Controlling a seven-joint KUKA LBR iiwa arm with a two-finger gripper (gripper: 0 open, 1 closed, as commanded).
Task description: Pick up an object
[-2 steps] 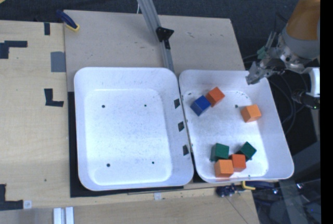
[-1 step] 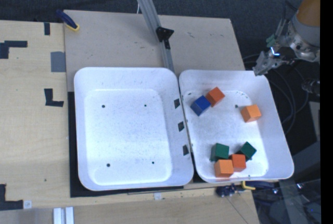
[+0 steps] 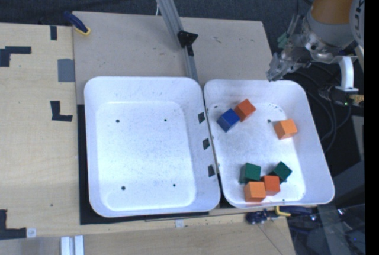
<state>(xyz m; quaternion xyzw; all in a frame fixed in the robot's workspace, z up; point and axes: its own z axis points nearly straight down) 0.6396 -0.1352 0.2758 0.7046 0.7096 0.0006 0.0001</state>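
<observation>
1. Blocks, seven, all in the right bin (image 3: 314, 129). I count a blue block (image 3: 227, 119) touching an orange block (image 3: 245, 109) near the bin's upper left; a lone orange block (image 3: 285, 128) toward its right side; and a cluster near the lower edge made of two green blocks (image 3: 250, 172) (image 3: 282, 170) and two orange blocks (image 3: 272, 183) (image 3: 255, 191), packed close or touching.

2. Handling, as I judge it: small rigid cubes, probably light, with flat faces that should sit squarely between two fingers. Smooth sides may slip if caught on a corner, so I would take hold across two opposite flat faces.

3. Best candidate: the lone orange block, with free space on every side. The clustered ones leave little room for fingers.

4. Left bin (image 3: 142, 147): holds no blocks.

5. Gripper (image 3: 277, 72): hangs just outside the upper right rim of the right bin, above and slightly left of the lone orange block, apart from all blocks. I cannot tell how wide it stands; nothing is seen in it.

6. Arm (image 3: 334, 5): reaches in from the right, orange band above the wrist.
</observation>
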